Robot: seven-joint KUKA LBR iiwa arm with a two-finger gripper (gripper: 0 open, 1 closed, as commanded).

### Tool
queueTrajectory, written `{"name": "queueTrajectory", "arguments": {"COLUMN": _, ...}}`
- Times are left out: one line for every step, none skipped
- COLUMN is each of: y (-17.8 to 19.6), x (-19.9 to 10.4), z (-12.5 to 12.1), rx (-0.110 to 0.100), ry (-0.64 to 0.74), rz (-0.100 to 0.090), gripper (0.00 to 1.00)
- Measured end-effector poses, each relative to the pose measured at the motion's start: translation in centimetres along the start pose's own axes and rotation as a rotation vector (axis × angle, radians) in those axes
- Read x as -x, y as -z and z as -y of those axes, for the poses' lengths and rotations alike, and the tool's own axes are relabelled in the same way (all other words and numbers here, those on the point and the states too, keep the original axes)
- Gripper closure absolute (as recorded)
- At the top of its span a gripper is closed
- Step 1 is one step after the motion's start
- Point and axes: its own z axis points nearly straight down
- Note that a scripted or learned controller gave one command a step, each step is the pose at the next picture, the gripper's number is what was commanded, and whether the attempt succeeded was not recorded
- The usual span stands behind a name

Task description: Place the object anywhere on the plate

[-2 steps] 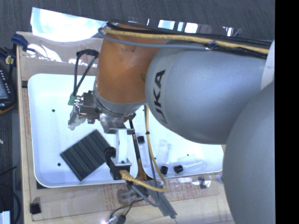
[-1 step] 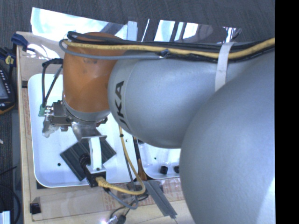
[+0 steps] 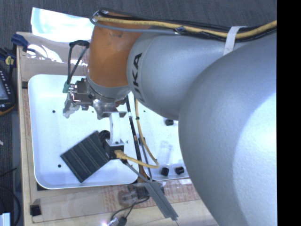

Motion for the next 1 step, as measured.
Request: {"name": "queueTrajectory", "arguments": {"y": -8.18, "x": 1.15, "z": -7.08, "rx": -0.002, "ry": -0.057, "rz": 0.001, "gripper": 1.0}}
